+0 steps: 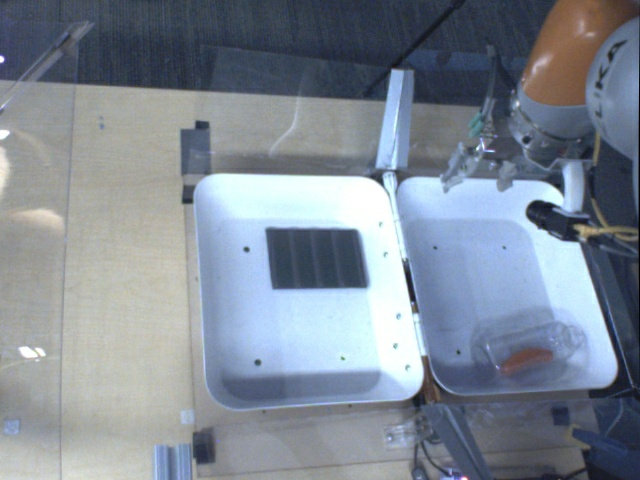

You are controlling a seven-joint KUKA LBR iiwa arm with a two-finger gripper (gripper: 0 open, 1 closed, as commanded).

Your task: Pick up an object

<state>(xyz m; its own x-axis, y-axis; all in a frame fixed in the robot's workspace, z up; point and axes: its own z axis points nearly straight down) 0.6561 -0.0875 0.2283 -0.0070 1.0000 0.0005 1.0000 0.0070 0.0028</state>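
A robotics lab or test cell is indicated. A pale wooden table (100, 298) is seen carrying two shallow white plastic bins (300, 388) set side by side, with a dark ribbed rectangular mat (316, 258) laid in the left one. A grey industrial arm with an orange band (565, 43) is mounted at the upper right of the frame, trailed by loose cables (600, 230). Clear plastic guard panels (40, 58) are fitted at the upper left, and dark carpet flooring (280, 8) is visible along the top.
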